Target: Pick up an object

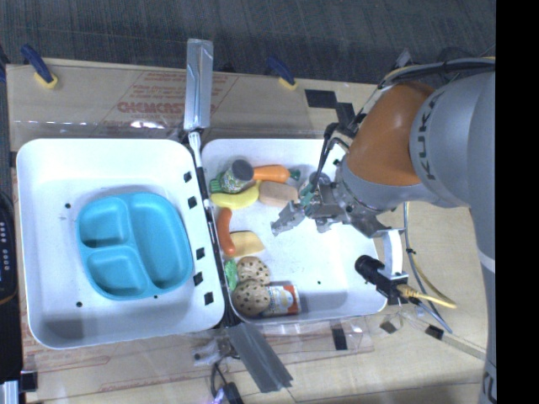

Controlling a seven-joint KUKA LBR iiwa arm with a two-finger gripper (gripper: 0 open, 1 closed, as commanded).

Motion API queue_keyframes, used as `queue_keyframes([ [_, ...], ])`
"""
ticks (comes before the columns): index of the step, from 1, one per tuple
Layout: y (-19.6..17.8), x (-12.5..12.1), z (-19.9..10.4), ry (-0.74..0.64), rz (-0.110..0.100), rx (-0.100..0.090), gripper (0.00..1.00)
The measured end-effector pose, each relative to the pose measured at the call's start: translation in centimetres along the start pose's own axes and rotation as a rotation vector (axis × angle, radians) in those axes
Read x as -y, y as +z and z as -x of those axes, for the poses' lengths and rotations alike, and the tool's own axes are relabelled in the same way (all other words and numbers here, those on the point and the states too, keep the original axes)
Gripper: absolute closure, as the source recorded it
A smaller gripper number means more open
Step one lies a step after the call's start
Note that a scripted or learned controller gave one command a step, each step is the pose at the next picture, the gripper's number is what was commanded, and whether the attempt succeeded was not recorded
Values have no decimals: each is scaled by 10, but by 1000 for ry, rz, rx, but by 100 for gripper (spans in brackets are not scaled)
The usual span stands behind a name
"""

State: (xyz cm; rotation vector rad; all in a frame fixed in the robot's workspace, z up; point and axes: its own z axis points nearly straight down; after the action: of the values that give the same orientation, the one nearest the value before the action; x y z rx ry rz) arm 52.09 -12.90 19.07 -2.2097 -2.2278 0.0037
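Observation:
My gripper (291,215) hangs over the middle of the right bin (337,268), just right of a tan bread-like piece (277,194) and above bare bin floor. Nothing shows in its grasp. Toy food lies along the bin's left side: a yellow banana (236,198), an orange carrot (269,173), a dark round-topped item (240,171), an orange stick (224,230), a pale yellow wedge (247,242), two cookies (250,270) and a small can (283,300). The grey arm with its orange band (383,137) covers the bin's right part.
The left bin (42,175) holds a blue divided plate (135,244). A metal divider (198,82) runs between the bins at the back. A black fitting with yellow cable (379,278) hangs at the right bin's front right corner.

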Motion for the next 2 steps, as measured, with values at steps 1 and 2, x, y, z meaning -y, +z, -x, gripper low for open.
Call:
queue_keyframes([
  [1,97,18,1,-382,7,2,0],
  [2,97,-60,-15,-257,10,3,0],
])
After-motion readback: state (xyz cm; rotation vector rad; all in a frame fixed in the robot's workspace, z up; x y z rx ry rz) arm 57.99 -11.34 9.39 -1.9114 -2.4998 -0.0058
